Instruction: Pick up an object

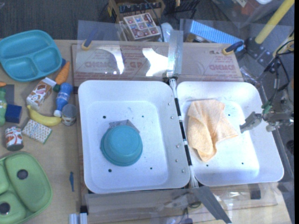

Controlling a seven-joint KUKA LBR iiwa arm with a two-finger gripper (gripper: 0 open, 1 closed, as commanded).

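Note:
An orange-yellow cloth [209, 127] lies crumpled in the left half of the right bin [261, 164]. In the left bin [91, 171] a teal bowl [122, 145] sits upside down over a grey flat piece [120, 123]. My gripper [256, 120] reaches in low over the right bin's right rim. Its grey tip sits just right of the cloth, close to its edge. Nothing shows in its grasp.
Toys lie on the bench to the left: a teal divided plate [29, 55], a banana [43, 116], a blue bottle [62, 98], small boxes and a green tray [21, 190]. Cardboard and clutter stand behind the bins. A yellow pole [276, 14] and cables are at the upper right.

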